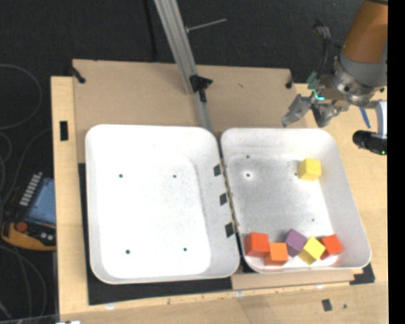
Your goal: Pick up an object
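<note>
Bench (148,86) is filling most of my screen, a tan board sitting on dark carpet, and it is carrying two shallow white bins side by side. Left bin (155,201) is lying at about nine o'clock from the centre of the board, showing me a bare white floor with a few dark dots. Right bin (283,187) is touching it along the shared edge and is sitting toward three o'clock.

I am watching the arm (366,29) coming in at two o'clock, its orange band above a grey wrist. The gripper (310,113) is hanging just past the far rim of the right bin, around one o'clock from that bin's middle. Its fingers are spreading apart with nothing between them, so I am reading the claw as wide and unloaded.

A metal pole (179,46) is slanting from twelve o'clock down to the seam between the bins.

Blocks are lying in the right bin. A yellow block (310,169) is sitting alone toward the bin's two o'clock, well apart from the gripper. Along the near wall at six o'clock I am seeing a cluster: an orange-red block (257,243), an orange block (278,252) just beside it, a purple block (296,241), a second yellow block (313,249) and a red block (331,244).

A handheld controller (34,211) is resting on the floor at nine o'clock.
</note>
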Robot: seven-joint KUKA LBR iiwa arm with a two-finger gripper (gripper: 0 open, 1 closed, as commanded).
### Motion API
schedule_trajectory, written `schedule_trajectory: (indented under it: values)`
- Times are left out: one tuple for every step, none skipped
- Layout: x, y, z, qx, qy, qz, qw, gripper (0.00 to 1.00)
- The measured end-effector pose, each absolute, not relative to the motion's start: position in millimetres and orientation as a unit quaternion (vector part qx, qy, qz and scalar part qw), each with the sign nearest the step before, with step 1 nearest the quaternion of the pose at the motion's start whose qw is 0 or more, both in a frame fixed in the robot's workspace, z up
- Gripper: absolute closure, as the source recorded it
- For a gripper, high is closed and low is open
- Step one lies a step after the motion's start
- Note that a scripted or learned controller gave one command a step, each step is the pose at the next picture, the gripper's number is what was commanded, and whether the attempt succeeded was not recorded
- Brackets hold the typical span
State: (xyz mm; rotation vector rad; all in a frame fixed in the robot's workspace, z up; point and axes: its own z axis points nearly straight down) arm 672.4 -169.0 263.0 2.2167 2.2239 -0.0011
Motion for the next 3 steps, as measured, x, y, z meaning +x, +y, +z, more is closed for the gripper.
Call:
schedule_trajectory:
  values:
    - [675.6, -121.7, 236.4, 0.705, 0.709, -0.0004, 0.0, 0.0]
    - [678.9, -210.9, 207.3, 0.709, 0.705, -0.0021, 0.002, 0.0]
    - [630.9, -214.8, 126.4, 0.706, 0.709, 0.0038, 0.008, 0.0]
